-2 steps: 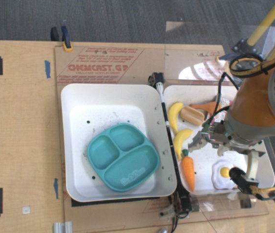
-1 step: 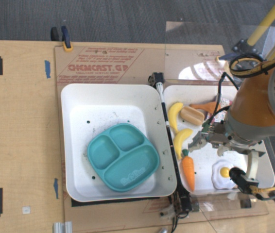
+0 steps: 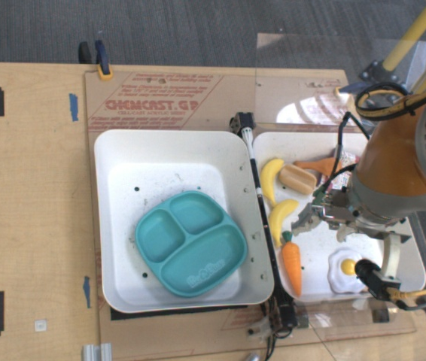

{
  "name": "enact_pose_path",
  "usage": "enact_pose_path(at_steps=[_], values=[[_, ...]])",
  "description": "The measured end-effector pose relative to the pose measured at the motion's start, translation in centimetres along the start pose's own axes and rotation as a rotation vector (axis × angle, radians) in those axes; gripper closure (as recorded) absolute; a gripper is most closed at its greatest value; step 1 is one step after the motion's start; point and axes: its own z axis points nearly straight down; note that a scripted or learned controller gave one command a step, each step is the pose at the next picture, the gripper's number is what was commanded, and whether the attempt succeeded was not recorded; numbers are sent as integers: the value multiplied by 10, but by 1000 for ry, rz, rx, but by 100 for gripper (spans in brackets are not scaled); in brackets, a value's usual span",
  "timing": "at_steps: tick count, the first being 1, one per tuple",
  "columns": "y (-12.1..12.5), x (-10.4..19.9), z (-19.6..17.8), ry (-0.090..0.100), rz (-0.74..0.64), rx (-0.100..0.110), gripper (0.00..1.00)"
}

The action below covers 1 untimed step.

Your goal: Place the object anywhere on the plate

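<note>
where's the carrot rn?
The carrot lies in the right bin, near its front-left corner beside the wall between the bins, leafy end pointing toward the lower banana, fried egg to its right.

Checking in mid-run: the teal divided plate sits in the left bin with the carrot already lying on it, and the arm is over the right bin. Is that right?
Not quite. The carrot is not on the plate; the camera view shows it lying in the right bin, near that bin's left wall. The teal divided plate does sit in the left bin, and the arm is over the right bin.
</note>
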Motion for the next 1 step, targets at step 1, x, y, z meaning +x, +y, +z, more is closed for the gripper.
enact_pose_path(at_steps=[1], values=[[0, 0, 0, 0, 0, 0, 0]])
